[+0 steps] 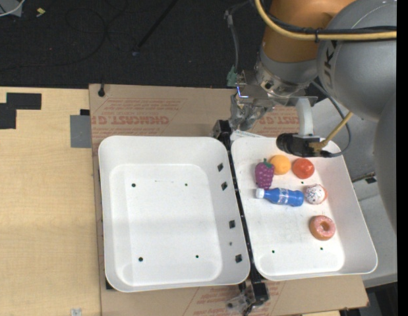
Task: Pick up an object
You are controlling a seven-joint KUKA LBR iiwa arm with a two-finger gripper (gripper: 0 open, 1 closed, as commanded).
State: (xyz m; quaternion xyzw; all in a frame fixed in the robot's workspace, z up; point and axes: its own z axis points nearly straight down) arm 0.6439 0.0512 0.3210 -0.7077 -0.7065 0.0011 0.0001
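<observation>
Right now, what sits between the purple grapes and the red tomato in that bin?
In the camera view, a small orange fruit sits between the purple grapes and the red tomato, close beside the grapes, in the right bin.

Arm (349,38) cut off by top and right edges; only wrist and part of grey body in frame. Gripper (248,114) at far edge of right bin (352,259): fingers too small and cluttered to tell apart. Arm hides far right corner of that bin. Fittings at near end of the gap between bins (246,299) cut by bottom edge, too blurry to ID. Cardboard (157,114) lettering reversed, only partly readable.
</observation>
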